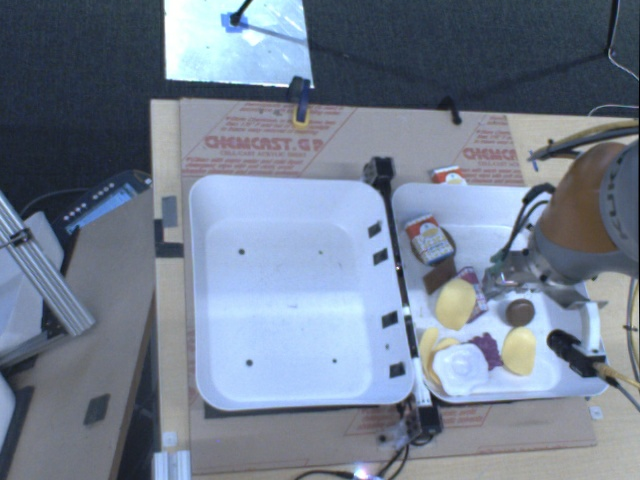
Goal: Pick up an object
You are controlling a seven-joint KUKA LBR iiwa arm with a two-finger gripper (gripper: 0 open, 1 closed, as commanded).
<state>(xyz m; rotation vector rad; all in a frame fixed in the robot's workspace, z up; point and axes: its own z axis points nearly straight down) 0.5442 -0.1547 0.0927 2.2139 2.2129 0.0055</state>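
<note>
While the arm reaches in from the right, the gripper (497,281) sits low inside the right bin (480,208), about mid-bin. Can't tell from this angle if it's released or clamped; nothing visibly caught in it.

Pick candidates are all in the right bin:
- yellow lump (455,303): just left of the gripper, close to or touching it, can't say which
- brown round piece (519,312): just below-right of the gripper, lying free on the bin floor
- dark brown block (439,276): up against the yellow lump's upper left
- small carton (430,240) with red-orange label: lying flat toward the far left corner, well clear of the gripper
- second yellow piece (519,351): near the front wall, below the brown round piece
- purple cluster (487,348): between the second yellow piece and a white piece (460,366)
- pale yellow curved piece (430,346): by the left wall, touching the white piece

The left bin (290,298) sits alongside; the two rims meet. A small orange-and-white pack (449,175) lies on the printed board (260,140), just behind the right bin's far rim.
</note>
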